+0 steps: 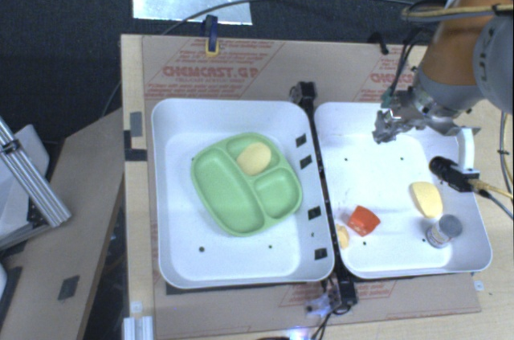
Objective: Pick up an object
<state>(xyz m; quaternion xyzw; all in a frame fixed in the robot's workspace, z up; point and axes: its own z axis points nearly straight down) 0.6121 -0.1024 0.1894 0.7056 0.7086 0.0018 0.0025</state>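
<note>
Fingers (385, 128) of the arm (454, 49) are seen low over the right bin (401, 262), near its upper edge; whether they are parted cannot be told, and nothing is seen held. A red block (364, 220), a yellow piece (426, 198) and a grey cylinder (442, 231) lie apart nearer the front. A green tray (233, 198) sits in the left bin (173, 170), bearing a yellow lump (255, 158).

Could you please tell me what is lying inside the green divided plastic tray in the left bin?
In the green divided plastic tray, one pale yellow rounded object sits in the upper compartment. The other compartments show bare green. Whatever lies beneath that object, or under the tray itself, is covered.
</note>
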